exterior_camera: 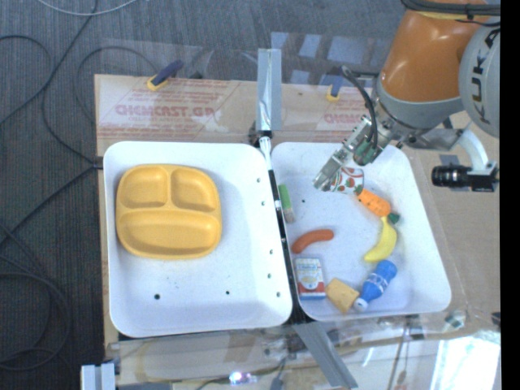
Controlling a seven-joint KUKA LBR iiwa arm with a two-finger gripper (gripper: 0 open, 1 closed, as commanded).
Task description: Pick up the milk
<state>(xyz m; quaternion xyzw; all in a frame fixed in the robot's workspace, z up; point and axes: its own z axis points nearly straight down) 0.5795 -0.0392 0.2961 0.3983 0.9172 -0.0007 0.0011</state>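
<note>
Look first at the big white right bin (335,216), next to the left bin (244,283) with the yellow tray (168,210). Reaches in from the right, that grey and orange arm (422,47). Hangs low at the top of the right bin, the gripper (337,171). Hard to tell if open or shut.

Probably the milk (352,183), that little box right by the gripper tip, near the bin's back wall. To do this step well:

- Line up over the middle of the box.
- Go down slowly and straight.
- Squeeze the two flat sides, not the corners.
- Mind the orange carrot (375,204) just beside it, so as not to grab both.
- Lift only once the box sits snug in the gripper.

Looks white, with small red and green marks on it. Small and light by the look of it, so easy to push away with a bump. Partly hidden by the gripper, so hard to say if standing or lying down.

Well apart from the banana (382,242), the blue bottle (379,280) and the sausage (313,239).
</note>
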